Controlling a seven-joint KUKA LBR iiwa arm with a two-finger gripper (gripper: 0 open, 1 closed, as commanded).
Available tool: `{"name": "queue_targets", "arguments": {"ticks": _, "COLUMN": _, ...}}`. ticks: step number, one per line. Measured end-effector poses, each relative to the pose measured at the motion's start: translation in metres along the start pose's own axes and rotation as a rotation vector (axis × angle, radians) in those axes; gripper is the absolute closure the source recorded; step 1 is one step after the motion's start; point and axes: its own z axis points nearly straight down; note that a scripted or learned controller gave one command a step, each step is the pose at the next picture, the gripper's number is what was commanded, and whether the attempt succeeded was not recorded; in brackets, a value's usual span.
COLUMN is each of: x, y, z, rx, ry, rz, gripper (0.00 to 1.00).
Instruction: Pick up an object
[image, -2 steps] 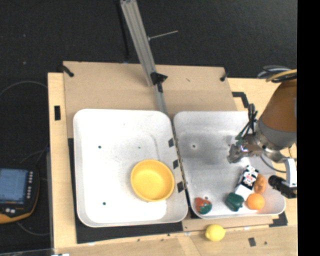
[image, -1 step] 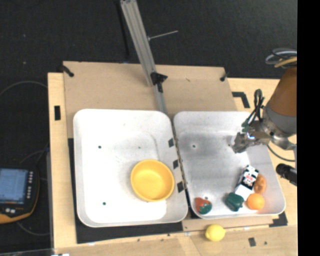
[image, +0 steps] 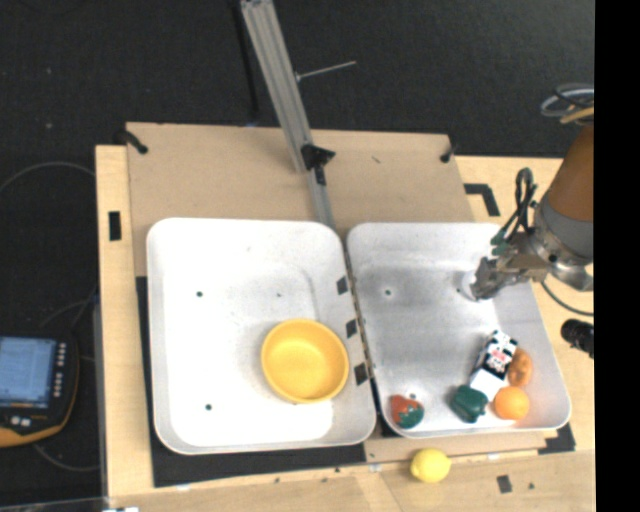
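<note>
My gripper (image: 481, 284) hangs over the upper right part of the right bin (image: 420, 270), with nothing visible between its fingers. Along that bin's near edge lie a red and green fruit-like toy (image: 405, 410), a dark green object (image: 467, 403), an orange ball (image: 511, 403), a small tan-orange object (image: 520, 368) and a white black-spotted carton (image: 494, 359). These lie well below the gripper in the view. A yellow bowl (image: 304, 360) sits in the left bin (image: 200, 270).
A yellow lemon-like ball (image: 430, 465) lies outside the bins on the bench's front edge. A grey metal pole (image: 285, 100) slants up from between the bins at the back. A handheld screen device (image: 35, 385) rests at the far left.
</note>
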Motion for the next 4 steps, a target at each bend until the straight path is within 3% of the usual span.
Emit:
{"name": "queue_targets", "arguments": {"ticks": 3, "x": 0.159, "y": 0.039, "z": 0.022, "rx": 0.003, "ry": 0.002, "rz": -0.002, "gripper": 1.00}}
{"name": "queue_targets", "arguments": {"ticks": 4, "x": 0.215, "y": 0.052, "z": 0.005, "rx": 0.001, "ry": 0.003, "rz": -0.003, "gripper": 1.00}}
